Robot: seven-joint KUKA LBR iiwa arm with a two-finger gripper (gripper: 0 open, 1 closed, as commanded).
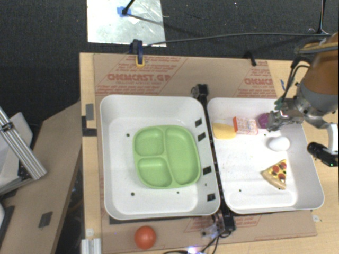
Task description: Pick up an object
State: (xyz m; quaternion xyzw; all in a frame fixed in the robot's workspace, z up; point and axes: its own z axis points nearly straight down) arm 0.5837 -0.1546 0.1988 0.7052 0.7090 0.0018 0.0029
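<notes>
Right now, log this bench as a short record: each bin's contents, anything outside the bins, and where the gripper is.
left bin: green divided tray
right bin: yellow block, pink-and-white packet, purple item, white egg, pizza slice
outside bins: orange ball on the bench in front of the left bin
gripper: over the right bin's far right part, beside the purple item and above the egg; no hold visible
</notes>
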